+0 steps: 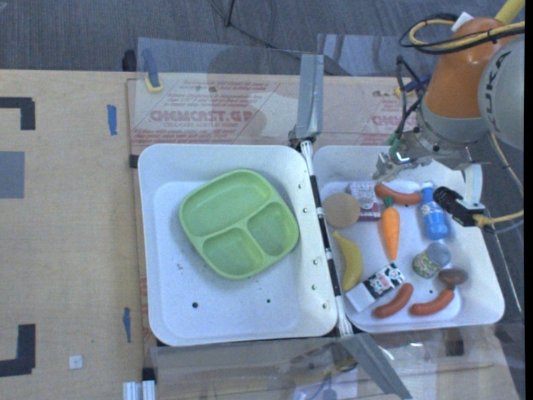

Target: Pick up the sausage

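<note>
Three reddish-brown sausages lie in the right bin [491, 286]. One sausage [399, 195] rests near the bin's back, just below my gripper [393, 163]. Two other sausages [392, 301] [433, 305] lie end to end along the front wall. The gripper hangs low over the back of the right bin, under the grey and orange wrist [458, 82], and nothing shows in its grasp.
Also in the right bin are a carrot [390, 230], a banana [351, 259], a blue bottle [433, 217], a small can [430, 262], a tan round piece [341, 210], a black-and-white carton [383, 280] and a small packet [363, 192]. The left bin [166, 307] holds a green divided plate [239, 222].
</note>
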You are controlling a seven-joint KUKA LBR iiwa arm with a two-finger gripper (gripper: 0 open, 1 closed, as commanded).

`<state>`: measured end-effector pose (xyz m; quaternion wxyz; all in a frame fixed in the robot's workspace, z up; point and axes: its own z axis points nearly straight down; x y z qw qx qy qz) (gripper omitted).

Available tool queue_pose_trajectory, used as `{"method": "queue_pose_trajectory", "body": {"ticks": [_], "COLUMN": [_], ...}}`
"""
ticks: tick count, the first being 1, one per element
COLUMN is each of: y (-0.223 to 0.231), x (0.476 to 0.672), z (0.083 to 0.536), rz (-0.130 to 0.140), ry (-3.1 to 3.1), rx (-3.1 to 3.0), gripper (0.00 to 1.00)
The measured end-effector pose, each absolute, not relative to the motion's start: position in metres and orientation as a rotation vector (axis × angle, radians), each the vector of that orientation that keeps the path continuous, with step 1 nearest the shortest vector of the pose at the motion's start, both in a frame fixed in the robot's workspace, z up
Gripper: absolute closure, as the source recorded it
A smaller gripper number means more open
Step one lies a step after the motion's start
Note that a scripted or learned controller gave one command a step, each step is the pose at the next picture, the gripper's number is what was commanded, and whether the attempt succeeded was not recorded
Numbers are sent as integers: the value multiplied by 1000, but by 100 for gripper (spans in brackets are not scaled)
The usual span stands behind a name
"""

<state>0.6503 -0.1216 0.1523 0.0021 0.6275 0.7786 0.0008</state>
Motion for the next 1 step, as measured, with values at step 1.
{"method": "queue_pose_trajectory", "body": {"ticks": [1], "y": [-122], "x": [650], "z": [152], "rz": [2], "ry": [2443], "rx": [1969], "gripper": [0]}}
